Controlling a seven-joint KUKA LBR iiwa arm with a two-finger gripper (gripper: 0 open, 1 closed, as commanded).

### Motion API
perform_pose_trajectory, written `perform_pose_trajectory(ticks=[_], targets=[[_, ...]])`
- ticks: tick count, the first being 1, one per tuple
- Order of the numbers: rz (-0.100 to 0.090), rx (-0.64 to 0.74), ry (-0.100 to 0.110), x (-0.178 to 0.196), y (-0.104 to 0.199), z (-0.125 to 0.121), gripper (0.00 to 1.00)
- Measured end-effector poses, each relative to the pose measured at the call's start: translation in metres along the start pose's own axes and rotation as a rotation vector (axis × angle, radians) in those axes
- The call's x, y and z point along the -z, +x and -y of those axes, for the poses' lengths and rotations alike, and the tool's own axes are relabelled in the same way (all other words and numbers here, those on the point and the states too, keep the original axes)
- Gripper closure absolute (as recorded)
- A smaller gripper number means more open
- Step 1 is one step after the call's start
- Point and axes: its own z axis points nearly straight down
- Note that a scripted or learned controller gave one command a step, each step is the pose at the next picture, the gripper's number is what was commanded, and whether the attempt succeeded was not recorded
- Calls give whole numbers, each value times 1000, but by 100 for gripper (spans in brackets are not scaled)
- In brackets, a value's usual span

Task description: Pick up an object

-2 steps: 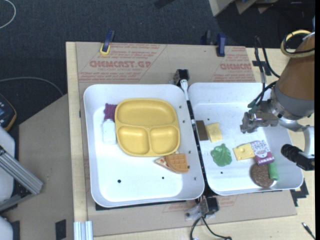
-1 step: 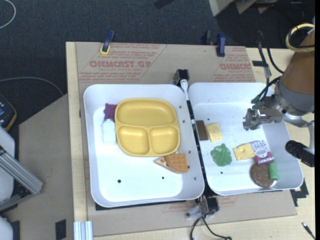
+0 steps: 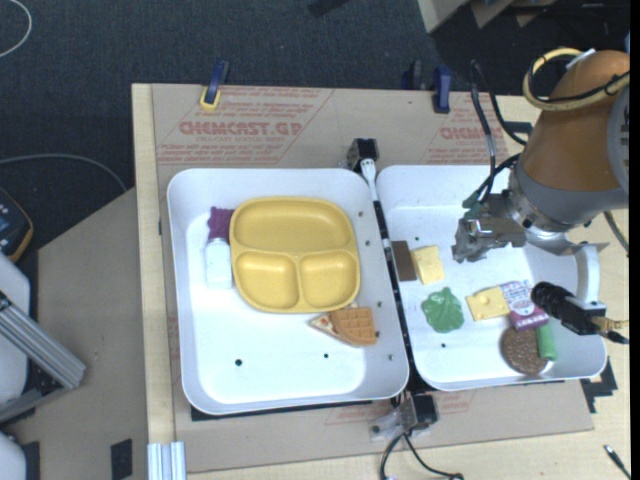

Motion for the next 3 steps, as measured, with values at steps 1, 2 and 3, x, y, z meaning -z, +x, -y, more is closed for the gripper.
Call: perform_pose_trajectory(ticks=[1, 2, 3], targets=[[-1, 0, 2, -6, 47, 8, 100], [-1, 2, 2, -9, 102, 15, 100], [1, 0, -6, 5, 142, 0, 100]])
